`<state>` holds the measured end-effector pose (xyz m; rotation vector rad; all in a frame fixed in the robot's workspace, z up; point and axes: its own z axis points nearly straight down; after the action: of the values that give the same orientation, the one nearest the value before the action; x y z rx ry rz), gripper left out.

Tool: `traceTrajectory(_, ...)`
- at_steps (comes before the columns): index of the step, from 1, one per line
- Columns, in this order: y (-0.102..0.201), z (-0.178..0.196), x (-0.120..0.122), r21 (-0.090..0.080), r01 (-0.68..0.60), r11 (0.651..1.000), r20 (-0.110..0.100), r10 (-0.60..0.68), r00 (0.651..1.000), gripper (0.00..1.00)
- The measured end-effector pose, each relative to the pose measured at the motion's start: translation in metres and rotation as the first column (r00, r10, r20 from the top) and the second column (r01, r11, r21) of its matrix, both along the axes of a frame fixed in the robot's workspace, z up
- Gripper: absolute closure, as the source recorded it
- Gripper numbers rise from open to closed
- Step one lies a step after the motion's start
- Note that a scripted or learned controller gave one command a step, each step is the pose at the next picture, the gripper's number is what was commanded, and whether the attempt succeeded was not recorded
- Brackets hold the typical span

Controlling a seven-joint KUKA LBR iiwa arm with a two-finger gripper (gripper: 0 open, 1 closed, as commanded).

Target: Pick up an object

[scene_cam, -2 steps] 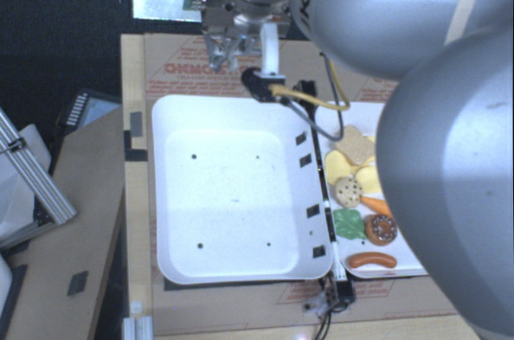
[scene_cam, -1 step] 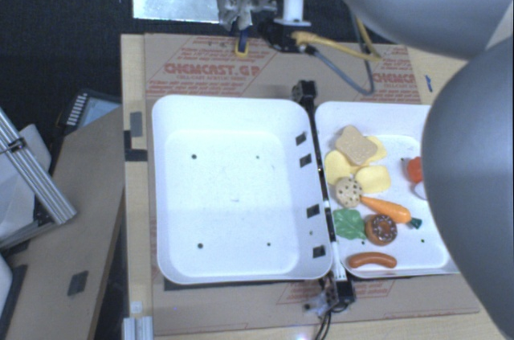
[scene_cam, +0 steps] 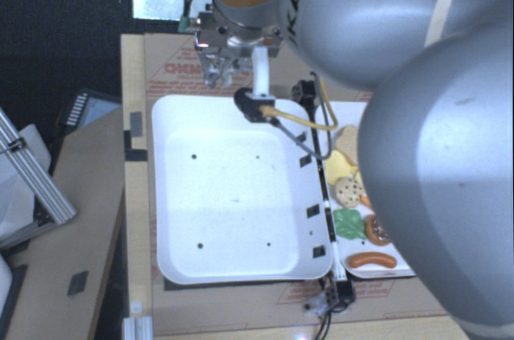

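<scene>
Toy food pieces lie in the right bin (scene_cam: 401, 272), mostly hidden under the arm: a yellow piece (scene_cam: 340, 166), a tan dotted round cookie (scene_cam: 348, 190), a green leafy piece (scene_cam: 349, 223), a brown ring (scene_cam: 376, 231) and an orange-red sausage (scene_cam: 371, 259). My gripper (scene_cam: 222, 73) hangs over the far rim of the left bin (scene_cam: 165, 170), well to the left of and beyond those pieces. Nothing can be seen held under it.
The grey arm fills the upper right and covers most of the right bin. A black cable with a yellow wire (scene_cam: 277, 115) runs along the divider between the bins. Cardboard (scene_cam: 136, 194) borders the left bin, and a metal rail (scene_cam: 36, 186) lies at far left.
</scene>
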<state>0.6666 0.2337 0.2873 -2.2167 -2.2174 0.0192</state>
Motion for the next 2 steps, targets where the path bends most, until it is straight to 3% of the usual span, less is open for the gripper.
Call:
traceTrajectory(1, 0.001, 0.184, 0.002, 0.011, -0.005, 1.000, 0.033, 0.005, 0.999, 1.00)
traceTrajectory(2, 0.000, -0.003, -0.004, -0.001, 0.000, 1.000, -0.002, 0.000, 1.000, 1.00)
